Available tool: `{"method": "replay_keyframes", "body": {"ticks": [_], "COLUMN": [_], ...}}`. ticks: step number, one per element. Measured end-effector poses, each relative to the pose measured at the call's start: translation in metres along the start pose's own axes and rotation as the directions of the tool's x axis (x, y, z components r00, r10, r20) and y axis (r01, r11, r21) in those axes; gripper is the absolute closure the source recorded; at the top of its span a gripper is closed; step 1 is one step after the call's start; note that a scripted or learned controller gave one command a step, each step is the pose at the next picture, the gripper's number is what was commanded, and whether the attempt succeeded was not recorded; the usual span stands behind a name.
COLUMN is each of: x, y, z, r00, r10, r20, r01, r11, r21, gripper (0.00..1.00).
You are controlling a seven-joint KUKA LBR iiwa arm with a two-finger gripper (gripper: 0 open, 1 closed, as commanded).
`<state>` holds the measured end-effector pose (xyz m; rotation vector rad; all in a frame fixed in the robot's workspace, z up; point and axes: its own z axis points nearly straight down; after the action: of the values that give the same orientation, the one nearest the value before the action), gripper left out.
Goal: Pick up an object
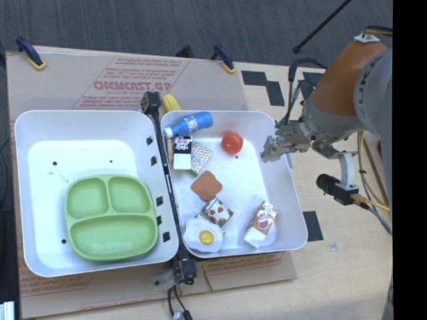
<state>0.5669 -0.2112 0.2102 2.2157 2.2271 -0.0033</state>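
The gripper (275, 147) hangs at the right rim of the right bin (288, 199), right of centre in the frame; at this slant I cannot tell whether it is released or clenched, and nothing shows in it. Nearest to it, in the bin's upper middle, lies a small red ball (231, 143), probably a toy tomato: light, smooth and round, so it may roll or slip unless pinched squarely across its widest part. The blue bottle (189, 124) in the bin's upper left corner lies on its side, best taken across its body. The carton (261, 223) at lower right looks stiff and flat-sided, the easiest hold.
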Motion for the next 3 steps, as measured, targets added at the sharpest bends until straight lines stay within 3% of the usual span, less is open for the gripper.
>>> {"method": "replay_keyframes", "body": {"ticks": [1, 2, 3], "x": [0.035, 0.04, 0.054], "y": [-0.063, -0.04, -0.054], "z": [0.003, 0.006, 0.0], "r00": [1.0, 1.0, 1.0], "r10": [0.0, -0.002, -0.003], "r20": [-0.002, -0.001, -0.002], "r01": [0.0, 0.002, 0.003], "r11": [1.0, 1.0, 1.0], "r21": [0.002, 0.001, 0.002], "gripper": [1.0, 1.0, 1.0]}}
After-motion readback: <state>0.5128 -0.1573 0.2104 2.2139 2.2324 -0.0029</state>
